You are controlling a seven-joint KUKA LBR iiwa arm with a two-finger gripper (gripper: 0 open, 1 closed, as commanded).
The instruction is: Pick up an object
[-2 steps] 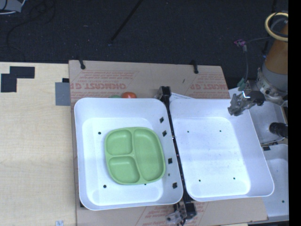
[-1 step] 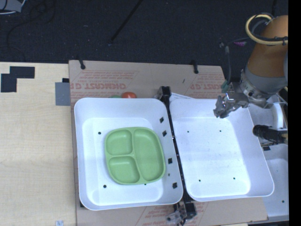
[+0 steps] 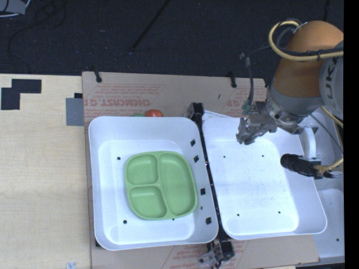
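A light green divided plate (image 3: 160, 185) with three compartments lies flat in the left white bin (image 3: 106, 150). My gripper (image 3: 247, 135) hangs over the far edge of the right white bin (image 3: 280, 217), pointing down and to the left, well to the right of the plate. Nothing shows between its dark fingers. Behind the left bin's far wall a small red and orange object (image 3: 153, 114) peeks out beside a bit of green.
A black divider (image 3: 203, 172) with clips runs between the two bins. A black cylindrical part (image 3: 298, 165) on the arm juts over the right bin's right side. Cardboard lies under the bins, and a pale wooden bench surface (image 3: 39, 172) spreads to the left.
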